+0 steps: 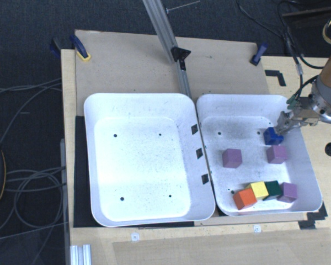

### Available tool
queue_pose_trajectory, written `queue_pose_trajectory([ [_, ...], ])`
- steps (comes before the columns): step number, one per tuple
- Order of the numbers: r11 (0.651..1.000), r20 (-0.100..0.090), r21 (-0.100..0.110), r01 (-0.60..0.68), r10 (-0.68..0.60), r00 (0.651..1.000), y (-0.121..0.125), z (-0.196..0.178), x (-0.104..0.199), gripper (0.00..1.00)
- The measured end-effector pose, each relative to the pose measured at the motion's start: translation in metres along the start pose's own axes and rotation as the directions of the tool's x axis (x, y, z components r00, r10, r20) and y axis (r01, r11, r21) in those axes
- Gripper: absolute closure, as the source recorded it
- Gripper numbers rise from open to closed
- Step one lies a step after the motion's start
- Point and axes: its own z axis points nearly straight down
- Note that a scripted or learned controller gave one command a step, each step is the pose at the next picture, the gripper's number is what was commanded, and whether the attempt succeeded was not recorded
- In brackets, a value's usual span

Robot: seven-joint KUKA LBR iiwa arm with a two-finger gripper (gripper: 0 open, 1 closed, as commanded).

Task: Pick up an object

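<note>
Two shallow white plastic bins with rounded corners and speckled, scuffed floors sit side by side on a pale wooden bench (pixel 127 59). Left bin (pixel 99 112) has four small dark dots on its floor. Right bin (pixel 209 106) holds the blocks, all small cube-like shapes with matte faces. A blue block (pixel 273 137) sits in the upper right part of the right bin, and the hand (pixel 283 123) is right at its upper edge, touching or nearly so; cannot tell whether the fingers are apart or together, and the block is not clearly between them. The grey metal arm (pixel 326 95) comes in from the right edge. A purple block (pixel 231 158) lies near the middle of the right bin, and a second purple block (pixel 277 154) lies just below the blue one, apart from it. Along the bin's front wall is a tight row: orange block (pixel 244 199), yellow block (pixel 259 190), green block (pixel 273 189), touching each other, then a third purple block (pixel 289 191) just beside the green. A slanted grey metal pole (pixel 163 24) with a black clamp runs from the top down to the gap between the bins. Blue clamps (pixel 80 47) grip the bench's back corners. Dark carpet floor (pixel 27 26) with loose black cables (pixel 22 181) on the left.
</note>
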Motion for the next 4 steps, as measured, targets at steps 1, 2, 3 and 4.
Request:
queue_pose_trajectory([
  [1,1.000,-0.003,0.002,0.005,-0.005,1.000,0.005,-0.010,0.051,1.00],
  [2,1.000,-0.005,0.005,0.005,-0.005,1.000,-0.007,-0.022,0.104,1.00],
  [3,1.000,-0.004,0.007,0.004,-0.004,1.000,-0.019,-0.017,0.151,1.00],
  [4,1.000,-0.004,0.007,0.005,-0.004,1.000,-0.023,-0.009,0.201,1.00],
])
